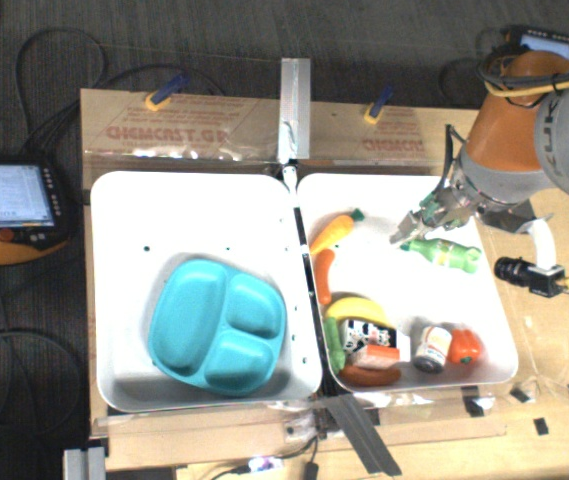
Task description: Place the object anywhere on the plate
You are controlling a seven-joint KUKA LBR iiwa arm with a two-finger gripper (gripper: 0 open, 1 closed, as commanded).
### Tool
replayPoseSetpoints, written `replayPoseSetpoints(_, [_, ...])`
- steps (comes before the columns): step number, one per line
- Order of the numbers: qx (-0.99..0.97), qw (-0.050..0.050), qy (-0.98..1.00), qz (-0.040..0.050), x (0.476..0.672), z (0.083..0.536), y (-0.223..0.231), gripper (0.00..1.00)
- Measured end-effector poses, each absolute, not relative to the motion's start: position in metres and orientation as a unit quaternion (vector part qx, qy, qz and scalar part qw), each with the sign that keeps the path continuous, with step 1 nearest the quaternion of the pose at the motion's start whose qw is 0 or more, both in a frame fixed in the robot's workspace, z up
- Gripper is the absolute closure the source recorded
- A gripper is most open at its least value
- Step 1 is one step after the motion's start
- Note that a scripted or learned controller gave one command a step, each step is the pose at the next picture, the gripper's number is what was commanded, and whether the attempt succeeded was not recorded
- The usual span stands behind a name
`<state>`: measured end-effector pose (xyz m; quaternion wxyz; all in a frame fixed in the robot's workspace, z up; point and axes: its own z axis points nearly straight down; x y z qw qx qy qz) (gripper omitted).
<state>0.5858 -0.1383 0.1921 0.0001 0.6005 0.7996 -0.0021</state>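
The arm (554,138) is grey, with a broad orange band (509,128) above the wrist. Dark cables loop over its top. The gripper (426,220) is small, metallic, with greenish parts.

Bright, even light from above, and a slightly soft picture.

The two white bins (194,193) shine almost pure white, so their walls are hard to see. Left of the gripper (426,223), the blue plate (219,326) casts a soft grey shadow on its near side. Below the gripper, the toy food throws only small shadows. The gripper looks a bit blurry. The dark floor (264,13) far above and left of it stays dim and grainy.
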Motion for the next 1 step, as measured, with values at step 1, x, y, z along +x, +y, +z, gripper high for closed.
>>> replayPoseSetpoints(1, [0.537,-0.001,0.844,-0.0008,0.5654,0.183,-0.0726,1.0])
